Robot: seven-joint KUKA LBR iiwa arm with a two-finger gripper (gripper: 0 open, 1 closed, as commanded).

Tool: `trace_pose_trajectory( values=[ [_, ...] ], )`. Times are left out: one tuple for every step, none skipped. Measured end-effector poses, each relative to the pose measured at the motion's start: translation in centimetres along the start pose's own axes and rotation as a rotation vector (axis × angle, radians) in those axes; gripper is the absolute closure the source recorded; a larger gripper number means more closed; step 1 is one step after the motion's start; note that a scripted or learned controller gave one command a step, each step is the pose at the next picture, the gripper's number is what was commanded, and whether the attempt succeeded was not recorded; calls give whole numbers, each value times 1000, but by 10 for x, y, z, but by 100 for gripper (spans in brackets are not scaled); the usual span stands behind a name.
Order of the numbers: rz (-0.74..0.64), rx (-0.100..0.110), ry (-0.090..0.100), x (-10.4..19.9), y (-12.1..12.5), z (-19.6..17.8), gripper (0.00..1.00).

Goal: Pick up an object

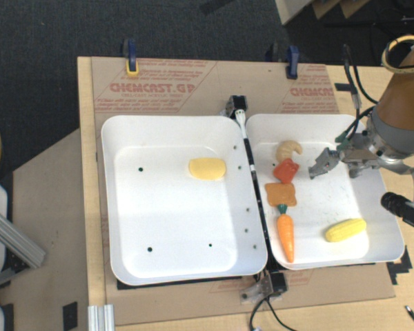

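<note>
The right bin [372,254] holds several toy foods: a beige croissant-like piece [288,147], a red piece [286,171], an orange cracker-like piece [281,195], a carrot [286,234] and a yellow corn cob [345,230]. A yellow lemon-like lump [207,169] lies in the left bin [124,205]. My gripper [337,169] hangs over the upper middle of the right bin, right of the red piece and above the corn. It is open, with one finger [321,164] pointing toward the red piece and nothing between the fingers.
The arm's orange band [403,105] and wrist reach in from the right over the right bin's rim. A black divider strip [252,185] runs between the bins. Blue clamps [130,52] sit at the board's back edge.
</note>
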State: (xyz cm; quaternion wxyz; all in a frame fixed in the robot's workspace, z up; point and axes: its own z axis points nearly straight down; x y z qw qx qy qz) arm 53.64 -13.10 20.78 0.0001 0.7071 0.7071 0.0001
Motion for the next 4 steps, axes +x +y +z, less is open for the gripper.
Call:
trace_pose_trajectory(
  values=[
    [-5,1,1,35,68,93,0],
    [-1,5,1,35,73,125,0],
    [0,0,1,35,74,112,100],
    [-6,-15,-1,73,135,16,100]
  ],
)
